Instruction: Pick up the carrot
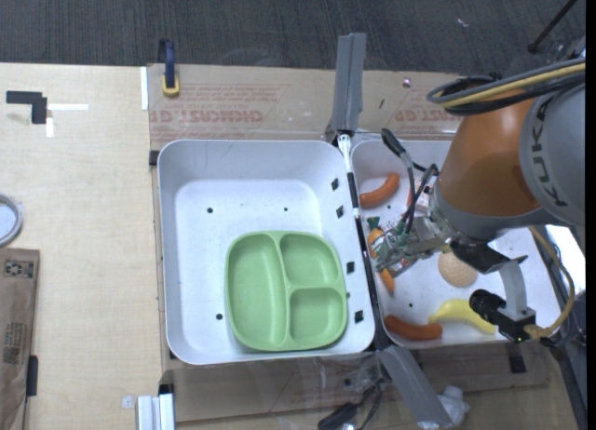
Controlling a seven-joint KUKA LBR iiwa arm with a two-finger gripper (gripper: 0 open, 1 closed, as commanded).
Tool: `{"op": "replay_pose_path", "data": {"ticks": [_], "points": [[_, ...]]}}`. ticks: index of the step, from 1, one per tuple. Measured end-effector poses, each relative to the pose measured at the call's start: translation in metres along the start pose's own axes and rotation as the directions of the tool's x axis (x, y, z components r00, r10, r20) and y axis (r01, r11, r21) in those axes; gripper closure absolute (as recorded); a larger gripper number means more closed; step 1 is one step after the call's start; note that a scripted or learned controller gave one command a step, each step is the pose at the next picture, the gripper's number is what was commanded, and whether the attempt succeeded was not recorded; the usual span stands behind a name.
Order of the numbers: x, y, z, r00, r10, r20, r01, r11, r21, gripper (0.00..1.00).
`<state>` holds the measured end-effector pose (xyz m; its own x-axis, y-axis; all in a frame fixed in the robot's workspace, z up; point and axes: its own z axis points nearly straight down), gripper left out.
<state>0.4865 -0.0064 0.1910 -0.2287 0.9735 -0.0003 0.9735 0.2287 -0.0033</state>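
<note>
Where the arm reaches in from the right, the parts read outward as follows.

Gripper (389, 249): low over the left part of the right bin, hung with wires; whether it is clenched or released cannot be told at this slant.
Carrot (381, 268): small orange piece in the right bin, just beside the gripper and partly hidden by it; whether the two touch cannot be told.
Arm (498, 172): grey, with a broad orange band above the wrist, covering much of the right bin.
Right bin (410, 151): shallow, white, holding all the loose food items.
Upper sausage (379, 190): reddish-orange, curved, near the bin's far left corner.
Lower sausage (413, 329): reddish, lying along the near wall.
Banana (461, 313): yellow, just beside the lower sausage on its right.
Bread roll (457, 273): pale tan, round, near the bin's middle, partly under the arm.
Left bin (242, 172): white, touching the right bin along a shared wall.
Green plate (287, 290): three compartments, resting in the left bin's near half.
</note>
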Motion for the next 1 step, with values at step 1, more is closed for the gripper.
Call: {"op": "replay_pose_path", "data": {"ticks": [1], "points": [[-0.0431,0.0065,-0.1381,0.999,-0.054,0.002,0.054,0.999,-0.001,1.0]]}}
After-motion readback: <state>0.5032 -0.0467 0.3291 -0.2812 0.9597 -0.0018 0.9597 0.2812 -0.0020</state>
